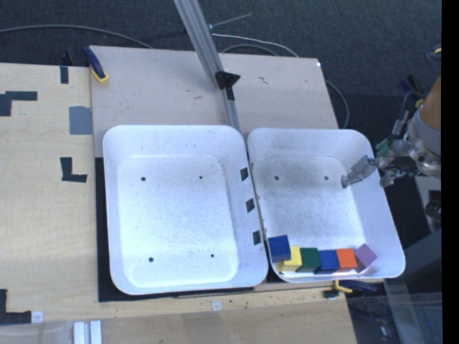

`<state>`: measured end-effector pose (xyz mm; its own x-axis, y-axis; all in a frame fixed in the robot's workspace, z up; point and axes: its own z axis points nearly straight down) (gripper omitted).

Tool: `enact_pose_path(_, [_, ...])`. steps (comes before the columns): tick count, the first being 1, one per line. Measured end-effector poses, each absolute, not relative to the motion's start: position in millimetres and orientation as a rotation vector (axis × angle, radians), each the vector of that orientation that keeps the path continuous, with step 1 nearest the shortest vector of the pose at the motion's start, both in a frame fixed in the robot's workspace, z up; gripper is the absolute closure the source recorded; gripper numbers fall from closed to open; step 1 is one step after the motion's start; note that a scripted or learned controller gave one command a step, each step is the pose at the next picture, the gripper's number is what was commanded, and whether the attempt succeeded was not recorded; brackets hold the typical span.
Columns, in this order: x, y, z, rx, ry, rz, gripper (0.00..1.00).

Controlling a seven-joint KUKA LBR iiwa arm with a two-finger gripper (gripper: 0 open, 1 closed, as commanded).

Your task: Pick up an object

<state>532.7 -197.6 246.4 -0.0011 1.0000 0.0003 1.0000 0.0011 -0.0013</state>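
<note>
Two white bins sit side by side, the right bin (323, 192) holding coloured blocks (319, 258) along its lower edge. At the frame's right, the gripper (369, 169) hovers over that bin's upper right rim. Whether its fingers are apart or together cannot be told.

Two white bins (115, 149) speckled with dark flecks sit on a pale wood counter (43, 192), the right one holding blue (278, 246), yellow (290, 263), green (309, 259), orange (346, 258) and purple (366, 254) blocks.

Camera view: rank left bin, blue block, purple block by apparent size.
1. Left bin, largest by far.
2. Blue block.
3. Purple block, only slightly smaller-looking; it sits tilted against the bin wall, so that's unsure.
</note>
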Motion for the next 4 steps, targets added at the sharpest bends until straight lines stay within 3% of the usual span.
enact_pose_path(1, [622.6,-152,255,-2.214,-2.233,-0.005,0.00])
enact_pose_path(2, [630.7,-122,327,-2.219,-2.232,-0.008,0.00])
enact_pose_path(3, [592.2,-65,366,-2.215,-2.231,-0.007,0.00])
enact_pose_path(4, [623.0,-45,333,-2.217,-2.224,0.004,0.00])
